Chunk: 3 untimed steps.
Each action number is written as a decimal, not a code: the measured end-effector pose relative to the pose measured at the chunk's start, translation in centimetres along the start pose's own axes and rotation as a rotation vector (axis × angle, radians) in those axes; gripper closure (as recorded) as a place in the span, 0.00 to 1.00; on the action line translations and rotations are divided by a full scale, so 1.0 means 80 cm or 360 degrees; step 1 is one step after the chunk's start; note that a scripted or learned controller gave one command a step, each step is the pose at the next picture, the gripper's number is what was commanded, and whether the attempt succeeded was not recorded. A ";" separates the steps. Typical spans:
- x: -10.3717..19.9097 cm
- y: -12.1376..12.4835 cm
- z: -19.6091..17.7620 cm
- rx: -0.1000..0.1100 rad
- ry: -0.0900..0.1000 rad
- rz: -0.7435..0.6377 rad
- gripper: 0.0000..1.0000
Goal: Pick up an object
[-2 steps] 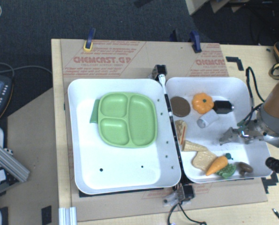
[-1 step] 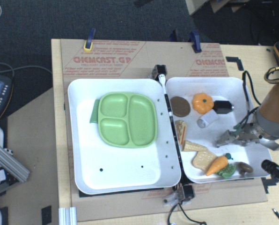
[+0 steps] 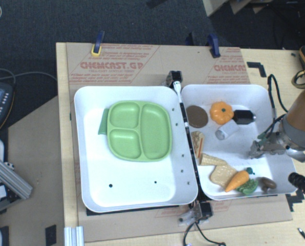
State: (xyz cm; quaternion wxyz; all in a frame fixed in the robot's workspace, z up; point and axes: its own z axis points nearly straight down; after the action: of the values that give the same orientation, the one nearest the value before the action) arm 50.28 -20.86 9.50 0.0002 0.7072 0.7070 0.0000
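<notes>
The right white bin [image 3: 244, 92] holds several toy foods. An orange fruit [image 3: 221, 113] sits at the back beside a black block [image 3: 243, 117], with a brown disc [image 3: 197, 116] to its left and a small grey cylinder [image 3: 226, 131] in front. Bread slices [image 3: 222, 173], a carrot [image 3: 237, 180], a green leafy piece [image 3: 248, 187] and a brown piece [image 3: 267, 183] lie at the front. My gripper [image 3: 261, 149] hangs low over the bin's right side, above bare floor, apart from the cylinder and the carrot. Nothing shows in its grasp.
The left bin [image 3: 86, 152] carries a green divided plate [image 3: 139, 130]. A tan strip [image 3: 197, 143] lies along the right bin's left wall. The grey arm with its orange band [image 3: 298, 119] reaches over the right rim. Clamps [image 3: 96, 47] stand at the bench's back edge.
</notes>
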 end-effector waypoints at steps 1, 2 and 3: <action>0.001 0.008 -0.055 -0.0008 -0.0004 -0.0002 1.00; 0.002 0.012 -0.135 -0.0013 -0.0006 -0.0003 1.00; 0.001 0.014 -0.164 -0.0008 -0.0004 -0.0003 1.00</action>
State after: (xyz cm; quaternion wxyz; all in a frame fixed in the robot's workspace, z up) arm 51.38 -20.77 22.66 0.0030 0.7066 0.7076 0.0009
